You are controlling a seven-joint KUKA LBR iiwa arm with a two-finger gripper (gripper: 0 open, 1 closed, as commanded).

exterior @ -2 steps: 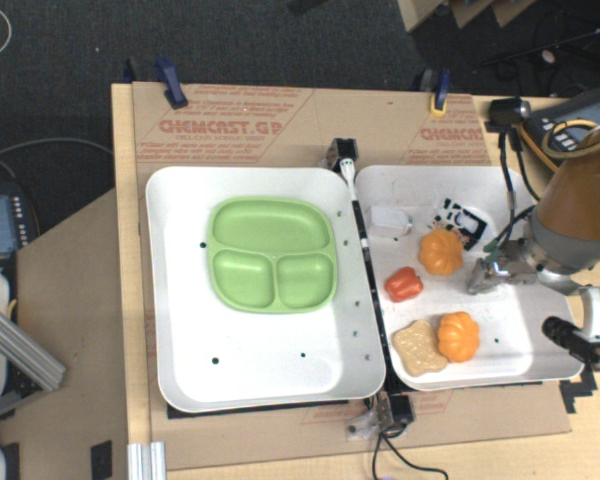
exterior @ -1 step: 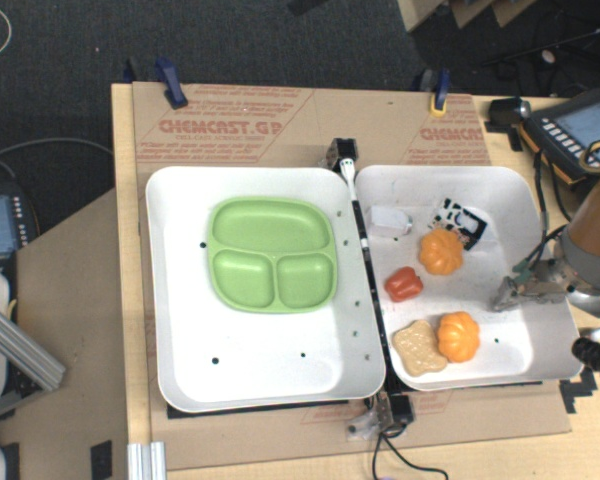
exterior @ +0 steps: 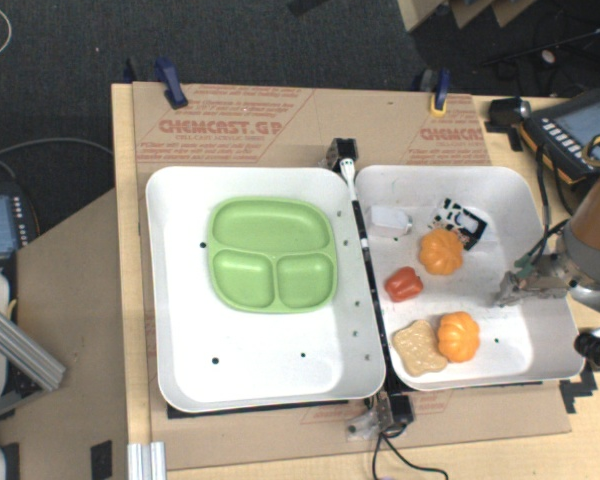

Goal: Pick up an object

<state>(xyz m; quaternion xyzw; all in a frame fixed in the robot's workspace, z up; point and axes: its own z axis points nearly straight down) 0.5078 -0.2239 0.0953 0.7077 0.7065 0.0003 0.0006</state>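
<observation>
The gripper [exterior: 508, 290] hangs low over the right-hand part of the right bin [exterior: 510, 190], its grey body reaching in from the right edge, and nothing lies between its tips; whether it is released or clenched I cannot tell from this slant. The bin floor just under it is bare white. Nearest to it, a little toward the front, sits a small orange pumpkin [exterior: 458, 336], touching a flat tan cracker-shaped piece [exterior: 418, 348] on its left. Farther back is a second orange pumpkin [exterior: 441, 252], just beside a black-and-white patterned item [exterior: 462, 222] behind it, and left of that a pale, whitish piece [exterior: 388, 219] that barely stands out from the bin. A small red pepper [exterior: 403, 284] lies between the two pumpkins, toward the bin's left wall. I judge these to be hollow plastic toy foods: light, stiff, smooth and somewhat slippery, not fragile. The pumpkins are rounded, so a grip should close across the widest middle, or they may squirt out. The flat tan piece offers little height to pinch. The front pumpkin looks the readiest pick. The left bin [exterior: 180, 268] holds a green divided plate [exterior: 273, 253], well apart.
</observation>
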